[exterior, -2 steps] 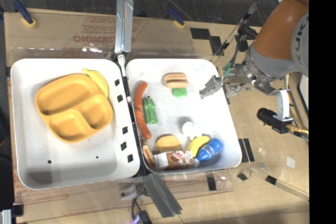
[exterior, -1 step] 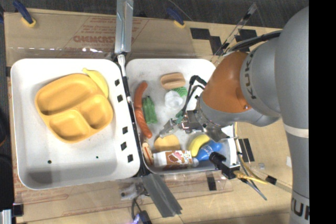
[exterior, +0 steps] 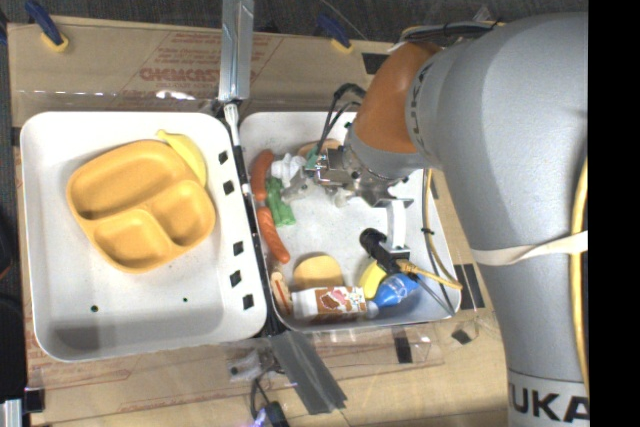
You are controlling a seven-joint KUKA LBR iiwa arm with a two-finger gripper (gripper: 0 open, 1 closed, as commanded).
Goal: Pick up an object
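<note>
Grey and orange, the arm [exterior: 470, 115] reaches down into the right bin [exterior: 300, 127], its tool [exterior: 322, 170] low near that bin's upper left; whether the tool is open or closed cannot be told. Just left of the tool lie a crumpled white object [exterior: 285, 167], a green piece [exterior: 278, 207] and an orange-red sausage-shaped toy [exterior: 272, 233]. Below the tool sit a yellow round item [exterior: 318, 270], a labelled bottle [exterior: 330, 301] and a blue item [exterior: 398, 293]. Far to the tool's left, the other bin [exterior: 50, 315] holds a yellow divided tray [exterior: 140, 205].

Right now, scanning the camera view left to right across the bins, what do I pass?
Yellow sectioned plastic tray → yellow banana → orange-red sausage → round tan bun → blue-capped bottle.
</note>
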